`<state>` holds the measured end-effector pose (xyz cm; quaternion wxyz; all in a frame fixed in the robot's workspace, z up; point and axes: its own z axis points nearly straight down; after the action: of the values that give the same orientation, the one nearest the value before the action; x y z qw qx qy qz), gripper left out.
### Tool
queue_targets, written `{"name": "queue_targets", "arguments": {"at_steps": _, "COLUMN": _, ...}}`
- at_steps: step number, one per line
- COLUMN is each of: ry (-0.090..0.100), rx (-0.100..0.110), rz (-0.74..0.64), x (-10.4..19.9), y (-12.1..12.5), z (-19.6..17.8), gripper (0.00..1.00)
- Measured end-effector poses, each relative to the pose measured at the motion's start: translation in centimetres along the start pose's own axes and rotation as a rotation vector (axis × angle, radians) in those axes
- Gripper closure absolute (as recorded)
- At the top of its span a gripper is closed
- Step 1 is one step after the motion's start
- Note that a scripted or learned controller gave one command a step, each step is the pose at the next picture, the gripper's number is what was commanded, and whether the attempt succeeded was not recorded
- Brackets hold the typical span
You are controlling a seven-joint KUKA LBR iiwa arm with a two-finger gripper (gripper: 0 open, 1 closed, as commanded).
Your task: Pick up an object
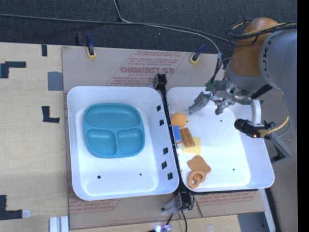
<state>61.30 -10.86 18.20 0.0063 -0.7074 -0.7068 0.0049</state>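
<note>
My gripper [208,106] hangs over the back of the right bin [241,149], its two fingers spread apart with nothing between them. Along that bin's left side lie an orange ball [179,119], a blue and orange block [185,139] on a pale yellow piece [194,148], and a tan pretzel-shaped toy [197,170]. The ball is the nearest thing, a little to the left of and in front of the fingers. All of them rest on the bin floor, apart from the gripper.
The left bin [77,129] holds a teal divided plate [115,130]. A black divider [166,129] runs between the bins. Clamps [90,50] and a cable [145,25] sit at the back of the cardboard base. The arm's body [260,52] fills the upper right.
</note>
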Motion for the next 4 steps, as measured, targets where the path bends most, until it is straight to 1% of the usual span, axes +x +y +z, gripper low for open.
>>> {"name": "queue_targets", "arguments": {"at_steps": 1, "ry": -0.002, "rx": -0.014, "rz": -0.003, "x": 0.0, "y": 0.3, "z": -0.8, "gripper": 0.00}}
{"name": "queue_targets", "arguments": {"at_steps": 2, "ry": -0.002, "rx": -0.010, "rz": -0.003, "x": 0.5, "y": 0.2, "z": 5.5, "gripper": 0.00}}
{"name": "queue_targets", "arguments": {"at_steps": 3, "ry": -0.004, "rx": -0.015, "rz": -0.003, "x": 0.6, "y": 0.2, "z": 9.9, "gripper": 0.00}}
{"name": "queue_targets", "arguments": {"at_steps": 4, "ry": -0.005, "rx": -0.018, "rz": -0.003, "x": 0.6, "y": 0.3, "z": 8.6, "gripper": 1.00}}
